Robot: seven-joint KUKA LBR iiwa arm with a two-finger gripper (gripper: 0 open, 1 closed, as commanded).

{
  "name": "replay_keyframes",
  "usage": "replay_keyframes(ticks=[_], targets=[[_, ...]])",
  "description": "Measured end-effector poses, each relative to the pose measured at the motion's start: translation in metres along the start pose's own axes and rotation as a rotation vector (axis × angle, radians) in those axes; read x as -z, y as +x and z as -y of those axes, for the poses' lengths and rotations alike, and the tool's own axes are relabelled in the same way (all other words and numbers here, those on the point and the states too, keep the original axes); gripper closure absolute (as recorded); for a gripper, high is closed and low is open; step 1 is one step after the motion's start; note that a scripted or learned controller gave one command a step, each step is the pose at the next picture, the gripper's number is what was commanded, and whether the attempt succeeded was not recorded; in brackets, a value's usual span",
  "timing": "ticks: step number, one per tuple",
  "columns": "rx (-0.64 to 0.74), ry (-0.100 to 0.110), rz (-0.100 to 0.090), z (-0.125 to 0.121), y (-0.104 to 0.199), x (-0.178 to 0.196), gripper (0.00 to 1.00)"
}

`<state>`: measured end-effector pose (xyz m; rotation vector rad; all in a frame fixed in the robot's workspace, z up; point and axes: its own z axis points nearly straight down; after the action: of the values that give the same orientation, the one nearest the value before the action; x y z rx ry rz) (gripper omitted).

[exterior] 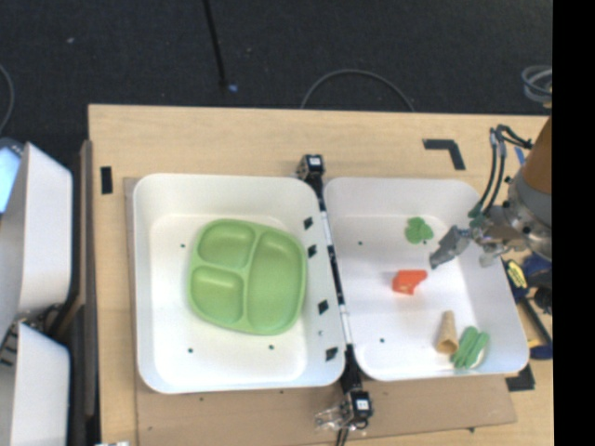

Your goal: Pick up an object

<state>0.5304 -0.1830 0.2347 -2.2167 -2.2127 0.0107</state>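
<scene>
1. Counter (pixel 232 137): light wood, bearing 2 shallow white bins side by side.
2. Left bin (pixel 158 249): holds 1 green divided plate (pixel 248 275), lying flat near its middle.
3. Right bin (pixel 372 221): holds 4 small items.
4. Green leafy piece (pixel 419 230): upper part of the right bin.
5. Orange-red block (pixel 408 282): centre of the right bin, apart from the rest.
6. Tan cone (pixel 448 333): lower right corner, touching a green pod-shaped item (pixel 470 347).
7. Gripper (pixel 448 247): over the right bin's right side, between the leafy piece and the block, nothing seen in it; whether spread or closed cannot be told.
</scene>
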Motion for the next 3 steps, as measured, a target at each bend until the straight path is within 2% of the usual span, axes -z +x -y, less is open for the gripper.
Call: replay_keyframes(ticks=[1,2,3], targets=[[0.003,-0.012,0.003,-0.003,0.001,0.007,0.00],[0.001,-0.009,0.003,0.004,-0.002,-0.038,0.00],[0.000,-0.007,0.002,0.003,-0.003,-0.102,0.00]])
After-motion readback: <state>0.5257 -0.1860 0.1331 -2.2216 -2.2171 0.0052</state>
